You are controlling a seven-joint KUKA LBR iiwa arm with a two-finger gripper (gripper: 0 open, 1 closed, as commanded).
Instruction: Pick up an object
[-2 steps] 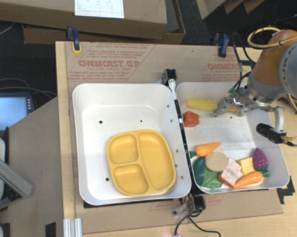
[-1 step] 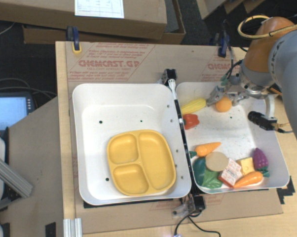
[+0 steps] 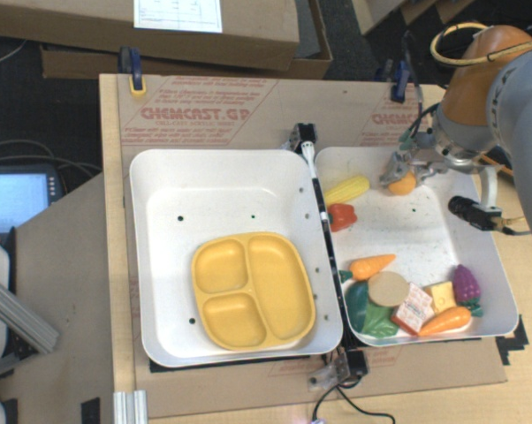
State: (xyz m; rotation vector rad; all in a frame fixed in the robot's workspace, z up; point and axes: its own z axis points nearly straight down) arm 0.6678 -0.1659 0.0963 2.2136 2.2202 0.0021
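yellow tray (image 3: 248, 299): left bin | hand (image 3: 406, 173): clamped on small orange-yellow piece (image 3: 403, 184), right bin's far end

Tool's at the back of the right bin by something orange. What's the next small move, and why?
Probably a short, slow lift straight up. The tool sits right on the small orange piece near the right bin's back wall, but the grasp is unclear; a small raise would show whether the piece comes along.

Brown bench (image 3: 204, 113), two white bins side by side, left bin (image 3: 160, 184), right bin (image 3: 487, 263)
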